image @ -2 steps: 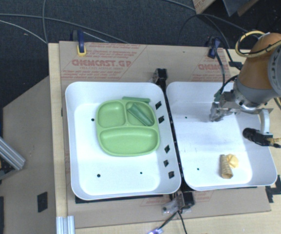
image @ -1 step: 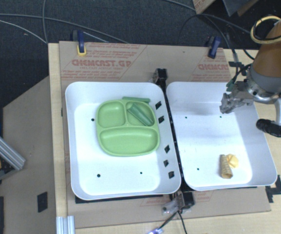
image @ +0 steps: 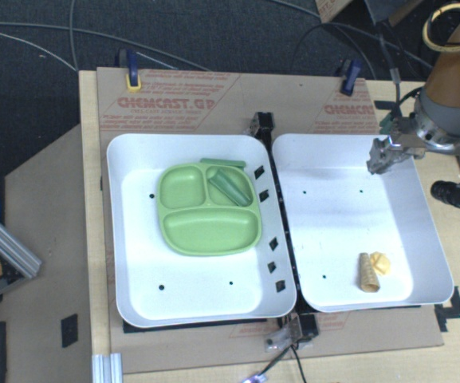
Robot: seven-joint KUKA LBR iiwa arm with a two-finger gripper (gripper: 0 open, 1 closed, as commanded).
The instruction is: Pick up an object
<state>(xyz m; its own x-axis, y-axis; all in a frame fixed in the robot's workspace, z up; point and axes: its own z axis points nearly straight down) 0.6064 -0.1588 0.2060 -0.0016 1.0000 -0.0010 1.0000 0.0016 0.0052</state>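
A small tan and yellow object (image: 371, 270) lies near the front right corner of the right bin (image: 333, 214). In the left bin (image: 134, 238) sits a green divided plate (image: 208, 209), with a green pod-shaped object (image: 229, 184) in its upper right compartment. My gripper (image: 383, 155) hangs over the far right corner of the right bin, well away from the tan object, with nothing visibly between its fingers.
The arm's grey wrist and orange band (image: 451, 78) rise at the right edge. Black clips (image: 261, 124) join the bins along the middle seam. Blue clamps (image: 134, 69) hold the cardboard base at the back. Cables run across the dark floor behind.
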